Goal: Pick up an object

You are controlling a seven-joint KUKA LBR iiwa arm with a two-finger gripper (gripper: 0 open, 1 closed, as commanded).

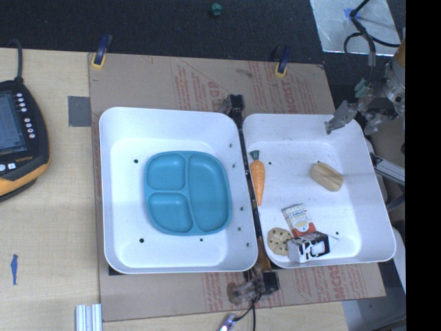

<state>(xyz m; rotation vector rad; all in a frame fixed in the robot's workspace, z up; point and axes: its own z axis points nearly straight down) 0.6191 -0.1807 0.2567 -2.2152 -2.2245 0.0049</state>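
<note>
The right bin point(375, 205) holds an orange carrot point(257, 179) along its left wall, a tan bread-like block point(326, 176) near the middle, and a small white and orange packet point(298, 219). A round cookie point(278, 241) and a black and white box point(309, 246) lie at the bin's front. My gripper point(356, 121) hangs over the far right corner of this bin, up and to the right of the tan block. Its fingers stand open with nothing between them.
The left bin point(117, 185) holds a blue divided plate point(187, 192). A control pendant point(17, 140) lies at the bench's left edge. Clamps point(102, 50) pin the cardboard sheet at the back.
</note>
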